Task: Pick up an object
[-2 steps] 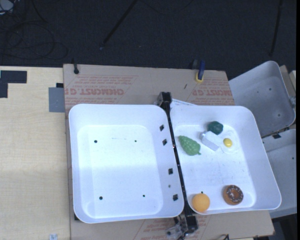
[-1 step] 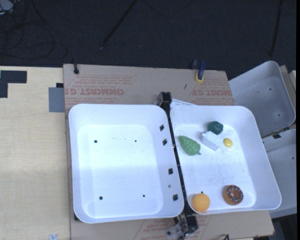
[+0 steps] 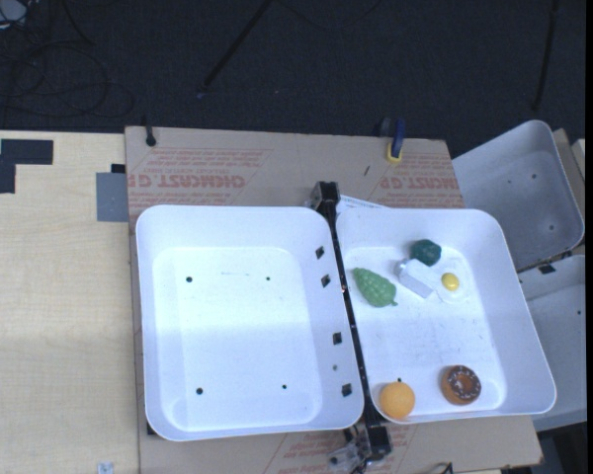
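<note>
The right bin (image 3: 514,294) holds several small objects. A green leafy piece (image 3: 375,288) lies near the divider. Further right sit a dark green round object (image 3: 426,253), a white block (image 3: 414,278) and a fried egg with a yellow yolk (image 3: 450,283), close together. An orange ball (image 3: 396,400) rests in the bin's front left corner, and a brown doughnut (image 3: 462,384) lies to its right.
The left bin (image 3: 153,265) stands beside the right one on a cardboard sheet (image 3: 227,171). A black divider strip (image 3: 338,304) runs between the bins. A grey metal plate (image 3: 519,181) sits at the far right. A blue clamp (image 3: 396,138) holds the cardboard's back edge.
</note>
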Tool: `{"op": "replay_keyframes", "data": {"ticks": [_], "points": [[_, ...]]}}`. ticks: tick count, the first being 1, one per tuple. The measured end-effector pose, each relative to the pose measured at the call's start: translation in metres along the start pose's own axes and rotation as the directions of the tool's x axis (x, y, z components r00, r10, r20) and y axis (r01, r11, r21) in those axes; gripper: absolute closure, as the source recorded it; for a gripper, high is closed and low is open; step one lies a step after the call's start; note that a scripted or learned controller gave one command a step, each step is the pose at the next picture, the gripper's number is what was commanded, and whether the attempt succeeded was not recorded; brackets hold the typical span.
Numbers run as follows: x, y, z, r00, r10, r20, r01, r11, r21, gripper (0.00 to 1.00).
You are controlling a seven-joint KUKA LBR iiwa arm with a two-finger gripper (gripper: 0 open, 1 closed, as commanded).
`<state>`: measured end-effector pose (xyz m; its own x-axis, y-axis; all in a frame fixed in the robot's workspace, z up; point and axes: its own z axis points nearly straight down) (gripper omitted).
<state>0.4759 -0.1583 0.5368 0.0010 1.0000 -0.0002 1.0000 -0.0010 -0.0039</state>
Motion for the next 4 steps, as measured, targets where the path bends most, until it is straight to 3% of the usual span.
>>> {"op": "replay_keyframes", "data": {"ticks": [1, 2, 3, 4], "points": [[0.001, 0.000, 0.020, 1.000, 0.000, 0.000, 0.000, 1.000, 0.001, 1.00], [0.040, 0.000, 0.043, 1.000, -0.004, -0.001, 0.004, 1.000, 0.001, 1.00], [0.126, 0.000, 0.071, 1.000, -0.010, -0.002, 0.010, 1.000, 0.002, 1.00], [0.017, -0.001, 0.165, 1.000, 0.010, 0.001, -0.010, 1.000, 0.008, 1.00]]}}
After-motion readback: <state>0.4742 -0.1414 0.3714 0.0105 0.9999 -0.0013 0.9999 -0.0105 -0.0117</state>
